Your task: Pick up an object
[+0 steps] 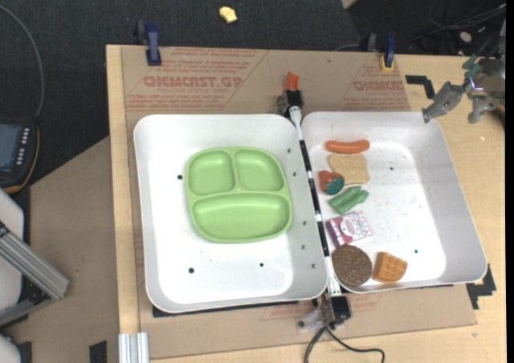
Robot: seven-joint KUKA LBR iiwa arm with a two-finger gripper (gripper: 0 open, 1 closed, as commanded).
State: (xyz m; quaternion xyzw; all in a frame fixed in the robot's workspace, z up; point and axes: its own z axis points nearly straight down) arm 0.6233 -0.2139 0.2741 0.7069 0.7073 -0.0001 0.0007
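White left bin [161, 273] holds a green divided plate [238, 193]; the right bin [450, 217] holds a sausage [347, 145], toast [348, 167], pepper [348, 198], cookie [352, 265] and waffle [389, 267], while the gripper [456, 100] hovers beyond its far corner, fingers spread wide, holding nothing.

Right bin [450, 193], all items along its left side. Hot dog [347, 145] at the top, lying flat, crosswise. Toast slice [348, 166] just below it, flat. Strawberry [332, 182], red with green top, touching toast's lower left. Green pepper [348, 198] below, tilted diagonally. Pink packet [348, 229] flat under that. Brown round cookie [352, 265] near the front edge, orange waffle [389, 267] just beside it on the right.
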